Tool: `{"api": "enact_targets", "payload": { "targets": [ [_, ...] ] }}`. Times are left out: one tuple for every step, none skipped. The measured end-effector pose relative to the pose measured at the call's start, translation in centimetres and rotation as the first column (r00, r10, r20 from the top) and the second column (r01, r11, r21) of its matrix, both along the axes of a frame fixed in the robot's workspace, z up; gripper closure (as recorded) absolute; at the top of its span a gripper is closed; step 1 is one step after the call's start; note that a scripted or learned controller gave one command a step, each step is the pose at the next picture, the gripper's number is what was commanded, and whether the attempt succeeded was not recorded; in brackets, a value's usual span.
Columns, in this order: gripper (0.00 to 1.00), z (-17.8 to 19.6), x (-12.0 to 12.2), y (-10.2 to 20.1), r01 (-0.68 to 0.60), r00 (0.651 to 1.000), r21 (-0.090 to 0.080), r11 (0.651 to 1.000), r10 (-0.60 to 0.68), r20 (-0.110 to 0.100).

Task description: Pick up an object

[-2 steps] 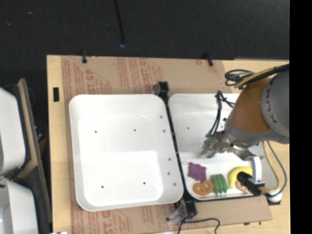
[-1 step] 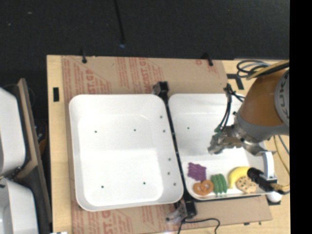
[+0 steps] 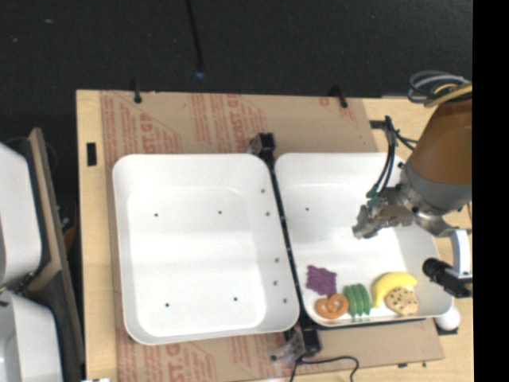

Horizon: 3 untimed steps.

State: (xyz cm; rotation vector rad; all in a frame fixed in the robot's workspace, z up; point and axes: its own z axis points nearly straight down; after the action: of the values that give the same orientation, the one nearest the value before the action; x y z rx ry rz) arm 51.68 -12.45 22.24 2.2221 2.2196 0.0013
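Note:
Several small toy foods lie along the front edge of the right bin [image 3: 334, 183]: a purple piece [image 3: 321, 278], an orange pretzel-like piece [image 3: 331, 305], a green ridged piece [image 3: 359, 299], a yellow banana [image 3: 395, 282] and a tan cookie [image 3: 402, 300]. My gripper [image 3: 367, 224] hangs over the middle right of this bin, behind and above the toys. It is seen from above, small and dark. Nothing shows between its tips.
The left bin [image 3: 199, 245] sits beside the right one, with a black divider clamp [image 3: 262, 144] at the back between them. Both rest on a cardboard sheet [image 3: 183, 122]. Cables [image 3: 390, 153] run along the arm. White containers [image 3: 20, 213] stand at the far left.

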Motion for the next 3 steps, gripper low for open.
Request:
{"api": "enact_targets", "payload": {
  "targets": [
    [1.0,1.3,0.0,-0.1,-0.001,1.0,0.0,1.0,0.001,0.001],
    [1.0,2.3,1.4,4.4,-0.001,1.0,0.0,1.0,0.001,-0.001],
    [1.0,2.1,2.0,9.3,-0.005,1.0,0.001,1.0,0.005,-0.001]
  ]
}}
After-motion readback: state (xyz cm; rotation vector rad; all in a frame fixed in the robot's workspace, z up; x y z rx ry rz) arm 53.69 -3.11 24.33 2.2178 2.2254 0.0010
